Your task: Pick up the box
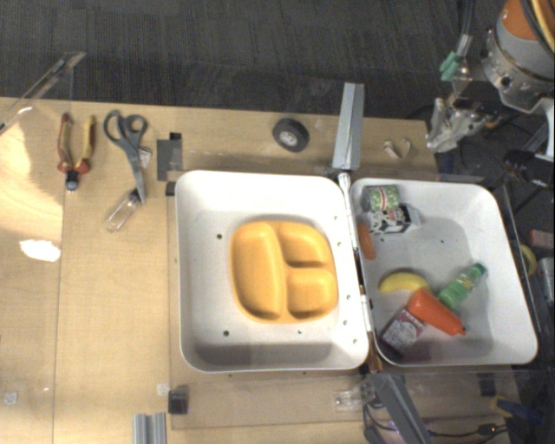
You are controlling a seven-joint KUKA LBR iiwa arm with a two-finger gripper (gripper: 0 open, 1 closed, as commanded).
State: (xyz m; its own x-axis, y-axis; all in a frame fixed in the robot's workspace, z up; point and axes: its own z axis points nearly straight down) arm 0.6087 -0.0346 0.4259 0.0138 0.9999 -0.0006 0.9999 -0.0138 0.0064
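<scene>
Up at the back left corner of the right bin (507, 260) I see the box (387, 209), lying close against the bin's rear wall and near the divider between the two bins. It is a small carton with a green and white printed face toward the back and a darker, black and white panel toward the front; the print is too small for me to read. It looks slightly skewed rather than square to the bin walls. Just in front of it and to its left, a thin orange-red item (368, 242) lies along the bin's left wall, too small for me to tell what it is.

Toward the front of that same bin I see a yellow banana (404, 282), an orange carrot-shaped piece (436, 313), a green bottle (461, 285) tilted across it, and a dark packet (402, 330) at the front left. All of these lie well apart from the box.

The left bin (199, 260) holds a yellow divided tray (284, 270), sitting in its middle.

The gripper (451, 126) hangs above the bench beyond the right bin's rear edge, apart from the box and not over it. I cannot tell how its jaws stand from this angle, and I see nothing held in it. The arm's orange band (527, 19) shows at the upper right corner.

On the bench to the left lie scissors (130, 152), red-handled pliers (73, 149), and a roll of tape (290, 133).
</scene>
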